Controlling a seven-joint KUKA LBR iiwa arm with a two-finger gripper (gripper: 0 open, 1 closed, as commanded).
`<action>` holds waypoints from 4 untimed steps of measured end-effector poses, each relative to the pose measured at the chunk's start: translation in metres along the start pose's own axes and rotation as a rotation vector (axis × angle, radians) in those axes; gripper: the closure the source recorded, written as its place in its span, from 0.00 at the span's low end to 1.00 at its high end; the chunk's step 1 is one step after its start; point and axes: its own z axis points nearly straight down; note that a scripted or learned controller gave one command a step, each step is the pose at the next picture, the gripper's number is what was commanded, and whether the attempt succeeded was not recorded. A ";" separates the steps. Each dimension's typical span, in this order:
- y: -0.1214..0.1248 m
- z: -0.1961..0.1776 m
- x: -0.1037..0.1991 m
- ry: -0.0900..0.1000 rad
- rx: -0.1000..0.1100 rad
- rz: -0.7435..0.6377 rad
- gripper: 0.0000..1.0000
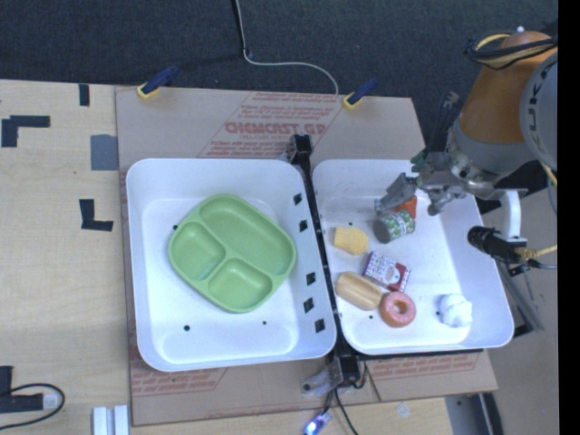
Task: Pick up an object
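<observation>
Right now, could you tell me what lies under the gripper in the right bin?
A small can on its side, red and grey, lies under the gripper. The gripper covers its upper end, so whether the two touch cannot be seen.

A green divided plastic plate (232, 253) is held in the left white bin (145, 243); a pink ring-shaped doughnut (397, 309) is held in the right white bin (480, 284).
</observation>
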 end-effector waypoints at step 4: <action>-0.082 0.127 0.036 -0.001 -0.001 0.002 0.00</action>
